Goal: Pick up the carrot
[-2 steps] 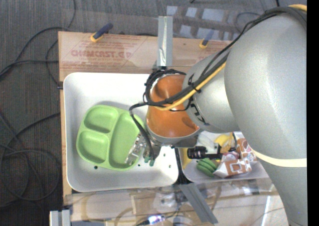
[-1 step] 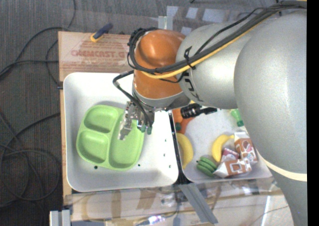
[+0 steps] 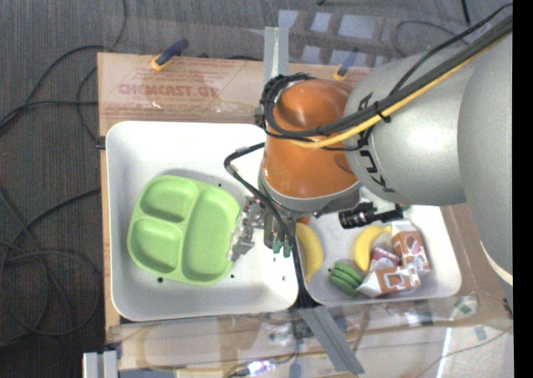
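My gripper [image 3: 263, 237] hangs low over the left bin [image 3: 166, 147], at the right edge of the green divided plate [image 3: 179, 231]. Its fingers [image 3: 246, 233] stand apart, and only white bin floor shows between them. The orange wrist band and grey arm cover the bins' shared middle and the back of the right bin. A small orange-red patch [image 3: 304, 220] peeks out under the wrist, just above a banana; I cannot tell whether it is the carrot.
The right bin [image 3: 441, 285] holds two yellow bananas [image 3: 311, 251], a green vegetable [image 3: 344, 276] and red-and-white packets [image 3: 398, 264], crowded at its front. The divider wall between the bins [image 3: 293, 281] runs just right of the gripper. Cables lie on the floor at left.
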